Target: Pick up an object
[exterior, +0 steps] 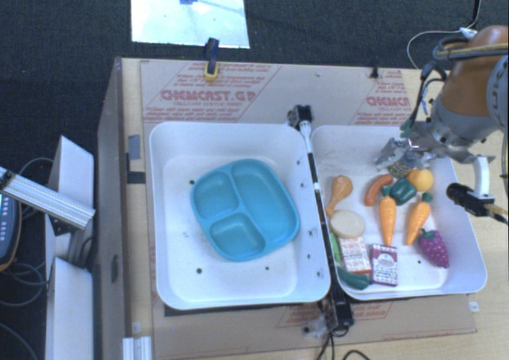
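The right bin point(469, 271) holds several toy foods. Among them are a tan drumstick point(340, 189), a curved orange piece point(376, 188), a green pepper point(402, 191), a yellow lemon point(422, 180), two carrots point(386, 220) point(417, 222), purple grapes point(433, 248), a pale round slice point(347, 224) and two small boxes point(355, 255) point(385, 264). My gripper point(403, 156) hangs low over the bin's far part, just above the green pepper and the lemon. Nothing is visibly held in it.
The left bin point(179, 271) holds a blue divided plate point(244, 209). A black divider rail point(316, 191) runs between the bins. The arm's orange band point(475, 72) and cables stand over the right bin's far right corner. A green item point(355, 279) lies at the right bin's front edge.
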You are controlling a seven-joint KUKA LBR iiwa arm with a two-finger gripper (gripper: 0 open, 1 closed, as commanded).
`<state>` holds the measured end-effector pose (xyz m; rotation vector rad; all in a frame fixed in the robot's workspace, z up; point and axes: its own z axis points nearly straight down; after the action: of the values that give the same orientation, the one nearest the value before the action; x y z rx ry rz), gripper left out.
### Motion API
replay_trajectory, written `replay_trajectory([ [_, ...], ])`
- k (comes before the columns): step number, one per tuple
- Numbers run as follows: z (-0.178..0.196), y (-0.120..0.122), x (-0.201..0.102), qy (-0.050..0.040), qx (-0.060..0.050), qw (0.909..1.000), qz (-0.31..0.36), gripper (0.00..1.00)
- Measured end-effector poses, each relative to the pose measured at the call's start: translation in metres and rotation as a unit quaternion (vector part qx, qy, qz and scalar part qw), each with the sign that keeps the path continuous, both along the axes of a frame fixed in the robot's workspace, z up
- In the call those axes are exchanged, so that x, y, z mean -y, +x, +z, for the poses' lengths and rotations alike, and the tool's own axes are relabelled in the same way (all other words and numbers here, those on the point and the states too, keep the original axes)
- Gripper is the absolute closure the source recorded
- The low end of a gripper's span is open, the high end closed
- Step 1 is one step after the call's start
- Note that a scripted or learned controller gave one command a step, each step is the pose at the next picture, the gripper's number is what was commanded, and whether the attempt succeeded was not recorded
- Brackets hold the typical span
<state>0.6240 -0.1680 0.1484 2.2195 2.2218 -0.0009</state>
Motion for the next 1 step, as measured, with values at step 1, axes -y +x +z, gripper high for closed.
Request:
replay_trajectory([
  [1,-0.0250,0.0098,-0.0145,-0.0035,0.011,0.9999,0.001,0.00],
])
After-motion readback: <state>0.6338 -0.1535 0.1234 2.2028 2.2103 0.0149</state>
